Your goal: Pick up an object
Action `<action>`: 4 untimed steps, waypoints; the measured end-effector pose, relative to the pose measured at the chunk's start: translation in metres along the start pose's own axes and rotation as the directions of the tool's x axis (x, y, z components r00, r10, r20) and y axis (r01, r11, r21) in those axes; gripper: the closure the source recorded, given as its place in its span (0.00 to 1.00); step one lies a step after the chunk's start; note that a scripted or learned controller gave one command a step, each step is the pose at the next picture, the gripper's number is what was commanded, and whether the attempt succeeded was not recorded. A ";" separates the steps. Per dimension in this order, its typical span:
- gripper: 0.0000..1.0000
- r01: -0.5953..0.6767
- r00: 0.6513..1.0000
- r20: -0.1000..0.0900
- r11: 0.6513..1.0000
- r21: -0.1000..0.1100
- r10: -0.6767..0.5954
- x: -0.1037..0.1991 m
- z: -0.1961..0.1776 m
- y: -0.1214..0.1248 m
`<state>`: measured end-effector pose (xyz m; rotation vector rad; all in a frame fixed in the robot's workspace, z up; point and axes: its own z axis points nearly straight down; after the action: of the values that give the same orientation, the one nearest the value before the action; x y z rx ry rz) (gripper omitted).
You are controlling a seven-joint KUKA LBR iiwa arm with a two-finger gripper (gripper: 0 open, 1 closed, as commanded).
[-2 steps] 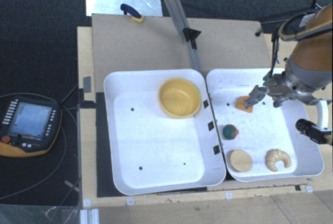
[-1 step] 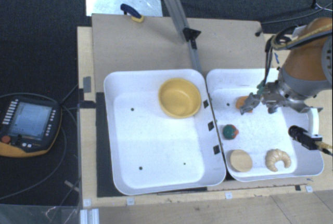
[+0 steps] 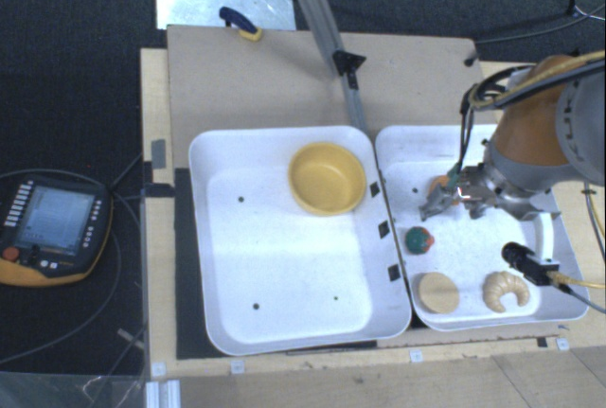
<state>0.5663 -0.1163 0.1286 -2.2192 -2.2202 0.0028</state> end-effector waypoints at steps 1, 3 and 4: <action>0.00 0.000 1.000 0.000 1.000 -0.001 0.000 0.000 0.040 -0.001; 1.00 0.001 1.000 0.001 1.000 -0.009 -0.001 0.004 -0.035 0.003; 1.00 0.001 1.000 0.001 1.000 -0.009 -0.001 0.013 -0.091 0.007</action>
<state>0.5738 -0.1033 0.2193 -2.2226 -2.2265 -0.0062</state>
